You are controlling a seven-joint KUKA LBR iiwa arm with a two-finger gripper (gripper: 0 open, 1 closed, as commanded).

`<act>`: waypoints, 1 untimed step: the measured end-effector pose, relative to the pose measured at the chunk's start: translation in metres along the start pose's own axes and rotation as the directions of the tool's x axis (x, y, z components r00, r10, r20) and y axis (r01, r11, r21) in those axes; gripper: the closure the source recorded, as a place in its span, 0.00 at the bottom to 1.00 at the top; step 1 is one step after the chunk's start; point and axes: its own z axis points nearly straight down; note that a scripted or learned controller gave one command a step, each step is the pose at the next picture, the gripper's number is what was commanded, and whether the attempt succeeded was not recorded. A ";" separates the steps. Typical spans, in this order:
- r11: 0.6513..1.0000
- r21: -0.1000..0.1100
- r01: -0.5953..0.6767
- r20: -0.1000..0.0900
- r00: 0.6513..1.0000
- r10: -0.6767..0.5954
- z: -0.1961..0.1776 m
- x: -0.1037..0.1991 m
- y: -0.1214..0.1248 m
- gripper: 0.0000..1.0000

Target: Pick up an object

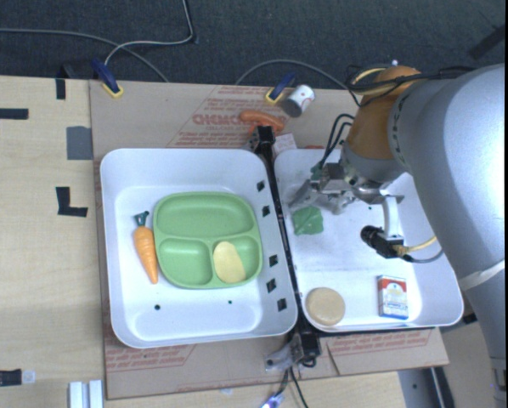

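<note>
My gripper point(318, 201) hangs low over the upper left part of the right bin point(424, 228), open, its two metal fingers spread apart. A small green object point(307, 221) lies on the bin floor just below and between the fingertips; nothing is held. In the same bin, a round tan bun point(325, 306) sits near the front left corner and a small red, white and blue box point(392, 297) lies at the front right.
The left bin point(127, 185) holds a green divided plate point(205, 215) with a yellow piece point(229, 262) in one compartment, and an orange carrot point(145, 253) beside it. The black divider point(275, 228) between the bins runs close to the gripper's left. Cables trail by the wrist.
</note>
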 end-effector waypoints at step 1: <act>1.000 0.000 0.000 0.000 1.000 0.000 0.000 0.001 0.005 0.00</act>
